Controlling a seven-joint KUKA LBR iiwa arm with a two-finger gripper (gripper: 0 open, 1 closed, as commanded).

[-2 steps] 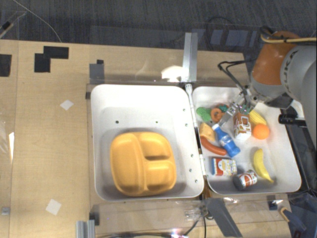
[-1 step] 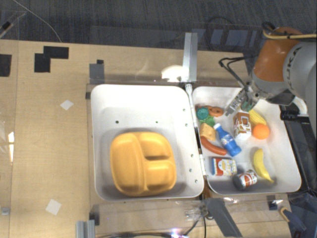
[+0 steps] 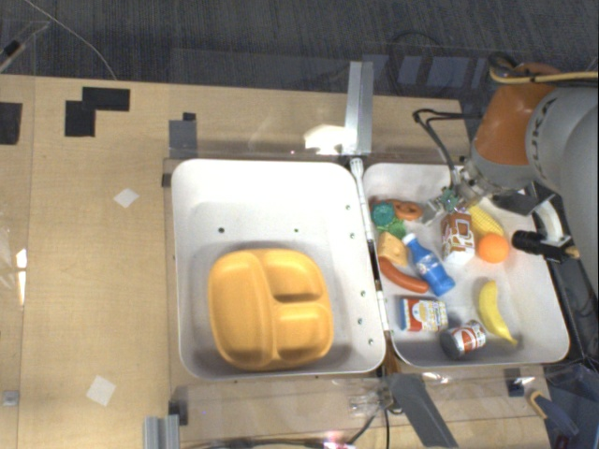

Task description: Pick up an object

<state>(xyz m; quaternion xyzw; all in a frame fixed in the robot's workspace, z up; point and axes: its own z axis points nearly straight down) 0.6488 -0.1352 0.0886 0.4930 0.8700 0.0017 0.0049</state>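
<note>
- Gripper (image 3: 449, 197) hangs low over the right bin (image 3: 552, 344), near its back edge; how it stands cannot be told.
- Yellow divided tray (image 3: 270, 307) lies in the left bin (image 3: 234, 190).
- Brown carton (image 3: 457, 233) sits just in front of the gripper, an orange (image 3: 492, 247) beside it.

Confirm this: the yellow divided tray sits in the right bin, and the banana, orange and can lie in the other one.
Wrong bin. The camera view shows the yellow divided tray in the left bin; the banana, orange and can lie in the other one, the right bin.
</note>
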